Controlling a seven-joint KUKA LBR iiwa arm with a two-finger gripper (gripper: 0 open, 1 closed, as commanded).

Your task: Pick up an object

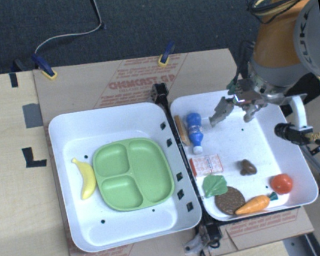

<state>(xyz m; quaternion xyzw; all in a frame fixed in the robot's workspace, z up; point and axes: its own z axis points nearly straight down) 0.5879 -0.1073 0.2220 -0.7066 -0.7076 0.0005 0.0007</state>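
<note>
Looking left to right with the blue bottle [194, 129] as my mark: far to its left, in the left bin [70, 170], a yellow banana [85, 177] lies against a green divided plate [135, 173]. The bottle lies near the right bin's [282, 134] left wall. Just below it sits a red-and-white packet [206, 164], then a green leaf [214, 184], a brown cookie [228, 199] and a carrot [253, 204]. Down to its right lie a brown lump [248, 167] and a tomato [281, 183]. My claw [235, 110] hovers right of the bottle, fingers spread, pinching nothing.
</note>
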